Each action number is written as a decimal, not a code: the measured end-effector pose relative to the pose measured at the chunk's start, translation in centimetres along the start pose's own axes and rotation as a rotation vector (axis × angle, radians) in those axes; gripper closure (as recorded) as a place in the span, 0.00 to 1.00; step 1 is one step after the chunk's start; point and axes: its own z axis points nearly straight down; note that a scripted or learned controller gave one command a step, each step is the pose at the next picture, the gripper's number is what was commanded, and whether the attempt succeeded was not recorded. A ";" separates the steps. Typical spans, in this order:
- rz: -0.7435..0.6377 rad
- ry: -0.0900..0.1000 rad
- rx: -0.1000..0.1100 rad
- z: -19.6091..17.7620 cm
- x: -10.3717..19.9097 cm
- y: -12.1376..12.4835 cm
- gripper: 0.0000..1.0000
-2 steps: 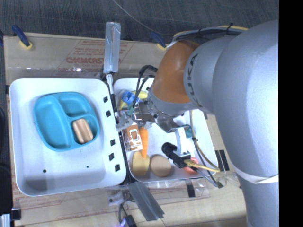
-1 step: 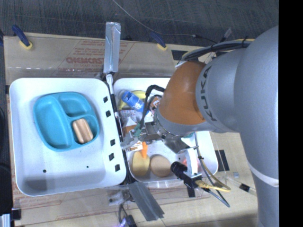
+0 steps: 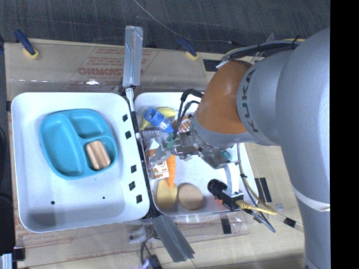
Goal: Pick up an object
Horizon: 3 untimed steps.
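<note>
My gripper (image 3: 167, 145) is low in the right bin (image 3: 242, 160), among a crowd of objects at its left side. Right under it lie an orange carrot-like piece (image 3: 171, 171) and a small printed packet (image 3: 159, 167). Behind the gripper sit a blue object (image 3: 155, 117) and a yellow banana-like piece (image 3: 166, 113). At the bin's front lie a pale yellow block (image 3: 165, 195) and a round tan lump (image 3: 190, 196). The wrist and the orange band hide the middle of the bin. Nothing can be seen held.
The left bin (image 3: 33, 195) bears a blue divided plate (image 3: 67, 136) with a brown roll (image 3: 97, 154) in its right compartment. The divider wall between the bins (image 3: 137, 167) runs close to the gripper's left. The big grey arm (image 3: 303, 122) covers the right side.
</note>
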 end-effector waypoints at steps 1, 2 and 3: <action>0.000 0.000 0.000 0.0 0.0 0.0 0.00; -0.133 0.002 0.004 0.1 2.7 -1.6 0.00; -0.068 -0.001 0.000 0.0 1.0 -1.2 0.00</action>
